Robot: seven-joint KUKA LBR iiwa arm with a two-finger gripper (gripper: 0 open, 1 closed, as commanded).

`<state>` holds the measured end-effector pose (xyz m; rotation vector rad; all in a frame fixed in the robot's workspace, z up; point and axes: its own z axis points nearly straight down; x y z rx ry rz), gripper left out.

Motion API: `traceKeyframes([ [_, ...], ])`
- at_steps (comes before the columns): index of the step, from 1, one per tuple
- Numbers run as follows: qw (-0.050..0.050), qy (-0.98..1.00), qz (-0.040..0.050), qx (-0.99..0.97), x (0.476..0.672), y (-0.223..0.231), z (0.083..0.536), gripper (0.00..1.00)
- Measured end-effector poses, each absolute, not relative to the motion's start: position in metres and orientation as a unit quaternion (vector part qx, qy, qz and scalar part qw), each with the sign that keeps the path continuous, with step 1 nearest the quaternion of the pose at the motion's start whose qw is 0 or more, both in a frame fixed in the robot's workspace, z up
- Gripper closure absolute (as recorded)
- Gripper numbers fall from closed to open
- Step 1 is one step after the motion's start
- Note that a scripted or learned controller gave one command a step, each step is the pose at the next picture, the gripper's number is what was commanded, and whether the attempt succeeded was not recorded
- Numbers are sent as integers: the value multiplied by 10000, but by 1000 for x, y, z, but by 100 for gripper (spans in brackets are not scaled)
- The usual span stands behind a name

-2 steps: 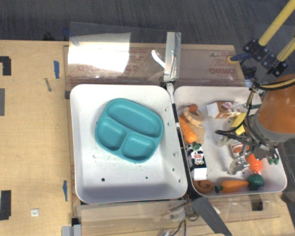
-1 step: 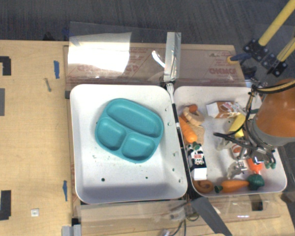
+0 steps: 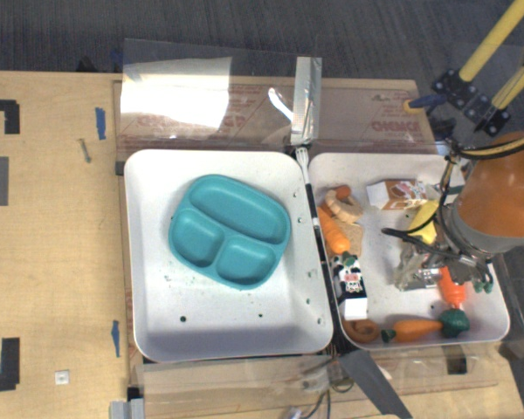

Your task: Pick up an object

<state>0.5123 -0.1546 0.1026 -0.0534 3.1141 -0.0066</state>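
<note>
My gripper [image 3: 417, 269] is low inside the right bin [image 3: 498, 317], over its middle floor. A small red-orange toy [image 3: 452, 291] lies just to its right, partly under the wrist. In the same bin, an orange carrot [image 3: 334, 235] and a beige bread-like piece [image 3: 341, 204] lie along the left wall. A black-and-white block [image 3: 352, 283] sits below them. At the front edge lies a carrot with a green top [image 3: 417, 328]. A yellow piece [image 3: 426, 217] and a white packet [image 3: 398, 190] sit at the back, close to the arm.
The left bin [image 3: 157, 321] holds a teal divided plate [image 3: 230, 230] lying tilted in its middle. The arm's orange band [image 3: 499, 201] covers the right bin's far right side. A clear plastic sheet [image 3: 210, 103] stands behind both bins.
</note>
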Motion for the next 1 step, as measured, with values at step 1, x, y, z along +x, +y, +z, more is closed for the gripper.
traceKeyframes([
  [1,126,9998,-18,-172,512,-154,102,0],
])
